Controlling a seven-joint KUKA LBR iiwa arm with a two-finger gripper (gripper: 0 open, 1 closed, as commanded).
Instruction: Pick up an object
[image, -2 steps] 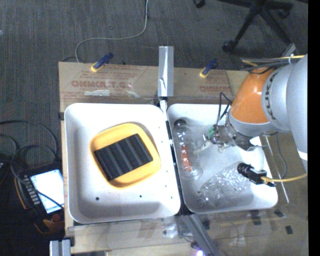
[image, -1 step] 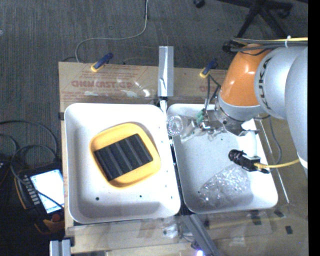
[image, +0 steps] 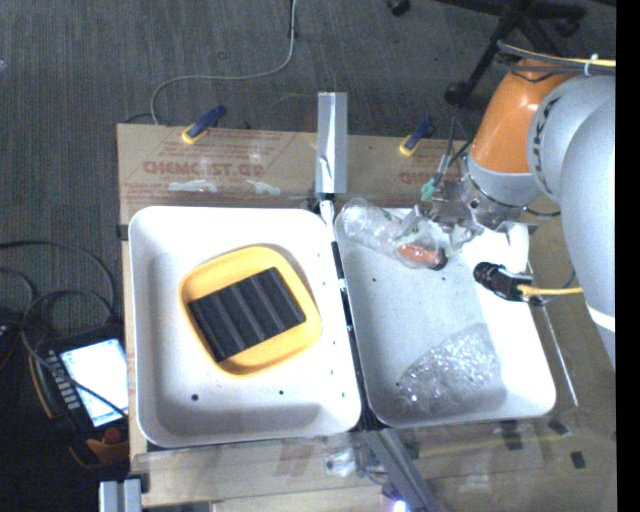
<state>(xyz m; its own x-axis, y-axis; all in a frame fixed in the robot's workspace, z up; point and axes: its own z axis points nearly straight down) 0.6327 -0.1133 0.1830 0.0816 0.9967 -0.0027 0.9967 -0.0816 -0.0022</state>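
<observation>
Landmark: we took the metal post (image: 331, 140) between the bins.
Cardboard sheet (image: 230, 170): we saw it spread behind both bins, either side of the post.
Clamps: we noted one (image: 203, 123) left of the post, one (image: 417, 135) right.
Tablet (image: 88, 375): we saw it far left, below.

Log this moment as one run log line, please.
arm: over right bin far edge | gripper: at clear plastic bottle, grasp unconfirmed | left bin: yellow tray | right bin: crumpled clear wrap

Fixed overhead camera, slanted down on bins (image: 150, 300).
</observation>
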